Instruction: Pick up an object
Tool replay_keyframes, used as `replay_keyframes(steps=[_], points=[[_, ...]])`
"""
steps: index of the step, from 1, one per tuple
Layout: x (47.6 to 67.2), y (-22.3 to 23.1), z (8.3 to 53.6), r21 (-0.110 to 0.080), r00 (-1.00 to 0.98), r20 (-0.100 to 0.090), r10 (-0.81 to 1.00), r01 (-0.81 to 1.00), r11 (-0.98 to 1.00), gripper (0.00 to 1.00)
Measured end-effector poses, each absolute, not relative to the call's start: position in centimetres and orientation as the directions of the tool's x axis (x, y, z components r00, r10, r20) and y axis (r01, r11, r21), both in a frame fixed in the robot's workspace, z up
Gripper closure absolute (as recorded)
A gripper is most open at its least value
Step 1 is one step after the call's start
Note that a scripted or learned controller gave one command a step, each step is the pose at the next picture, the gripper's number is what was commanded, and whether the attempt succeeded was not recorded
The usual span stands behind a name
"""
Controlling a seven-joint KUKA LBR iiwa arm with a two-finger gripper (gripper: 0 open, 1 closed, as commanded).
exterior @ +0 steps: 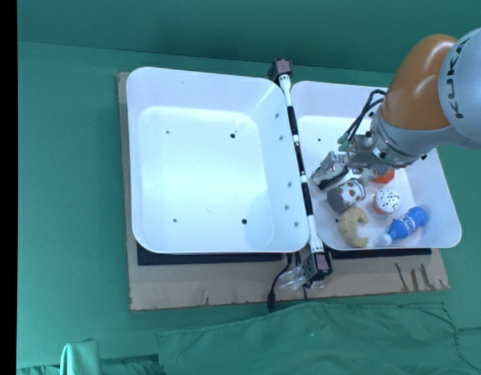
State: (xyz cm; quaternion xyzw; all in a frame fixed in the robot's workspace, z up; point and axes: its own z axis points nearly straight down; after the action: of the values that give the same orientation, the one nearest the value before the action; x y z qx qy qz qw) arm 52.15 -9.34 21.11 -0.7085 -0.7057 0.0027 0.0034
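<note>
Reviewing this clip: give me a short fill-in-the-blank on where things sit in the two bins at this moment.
1. The croissant lies in the ____ bin as the camera sees it.
2. The bottle beside it is ____ in colour.
3. The gripper hangs over the ____ bin.
4. The band above the arm's wrist is ____.

Missing words: right; blue; right; orange

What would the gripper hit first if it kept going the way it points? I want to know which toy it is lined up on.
Probably the small grey-and-white figure, just below the gripper in the right bin; from this slant, height above it is unclear.
</note>
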Motion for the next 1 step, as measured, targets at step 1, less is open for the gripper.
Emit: replay_keyframes(steps=[1], points=[[52.55, -9.58, 18.57, 0.008, 0.005, 0.0, 1.0, 1.0, -0.005, 0.0]])
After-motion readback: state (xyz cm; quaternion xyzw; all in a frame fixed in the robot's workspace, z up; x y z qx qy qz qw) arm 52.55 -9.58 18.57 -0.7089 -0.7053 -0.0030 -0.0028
